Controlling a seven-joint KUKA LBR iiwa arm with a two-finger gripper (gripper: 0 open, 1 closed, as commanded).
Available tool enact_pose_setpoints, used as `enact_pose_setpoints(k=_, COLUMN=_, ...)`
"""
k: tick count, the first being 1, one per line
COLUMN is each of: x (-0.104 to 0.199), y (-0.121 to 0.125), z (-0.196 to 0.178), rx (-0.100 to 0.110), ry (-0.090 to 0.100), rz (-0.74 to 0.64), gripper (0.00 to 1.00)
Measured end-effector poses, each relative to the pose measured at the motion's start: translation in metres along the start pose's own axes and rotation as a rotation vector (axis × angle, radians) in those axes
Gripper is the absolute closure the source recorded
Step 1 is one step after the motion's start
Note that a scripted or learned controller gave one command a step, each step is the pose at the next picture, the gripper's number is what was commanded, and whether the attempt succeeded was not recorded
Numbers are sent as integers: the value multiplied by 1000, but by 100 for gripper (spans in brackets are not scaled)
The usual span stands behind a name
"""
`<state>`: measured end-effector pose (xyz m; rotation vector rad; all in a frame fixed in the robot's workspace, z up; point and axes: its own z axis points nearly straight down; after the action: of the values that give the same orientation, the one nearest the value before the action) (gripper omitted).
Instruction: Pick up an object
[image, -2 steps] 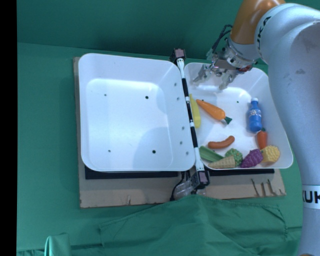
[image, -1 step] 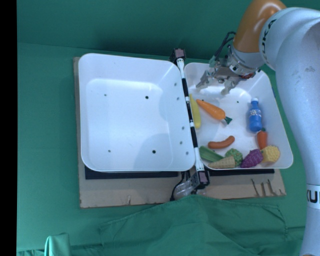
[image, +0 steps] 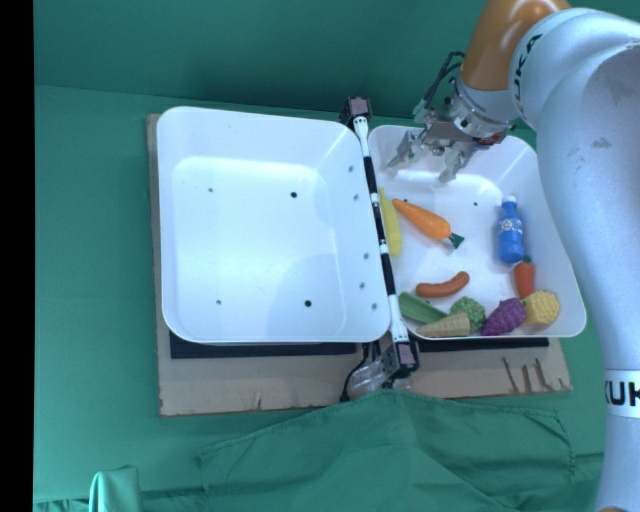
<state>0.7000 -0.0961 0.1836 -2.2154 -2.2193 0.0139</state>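
**Camera view: gripper spread above the far end of the right bin**

Camera view shows the gripper (image: 431, 157) hanging over the far end of the right bin (image: 478, 192), its fingers (image: 404, 155) splayed apart with nothing between them. The grey arm (image: 590, 130) with its orange band (image: 503, 35) comes in from the right and crosses above that bin's right side.

Nearest the tool is an orange carrot (image: 427, 221), lying aslant on the bin floor just below the fingertips and apart from them. Left of it, a yellow corn cob (image: 390, 224) lies along the bin's left wall. A blue bottle (image: 510, 231) lies near the right wall, with a small orange-red piece (image: 524, 279) just beyond its lower end.

Further toward the near edge, a red sausage (image: 442, 287) lies alone in the middle. Along the near wall sit a green cucumber (image: 421, 307), a tan cone (image: 446, 325), a green broccoli-like piece (image: 466, 309), purple grapes (image: 505, 317) and a yellow textured piece (image: 541, 307), close together in a row.

A black-and-white striped bar (image: 377, 225) runs between the two bins. The left bin (image: 265, 235) lies beside it. Both bins rest on a cardboard sheet (image: 250, 385) over green cloth (image: 90, 250).
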Motion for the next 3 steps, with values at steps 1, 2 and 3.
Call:
enact_pose_setpoints(k=1, x=-1, y=-35, z=-1, rx=-23, ry=-1, rz=7, gripper=0)
enact_pose_setpoints(k=2, x=1, y=0, z=-7, rx=-3, ry=1, rz=0, gripper=0)
enact_pose_setpoints(k=3, x=2, y=0, z=-1, rx=-3, ry=2, rz=2, gripper=0)
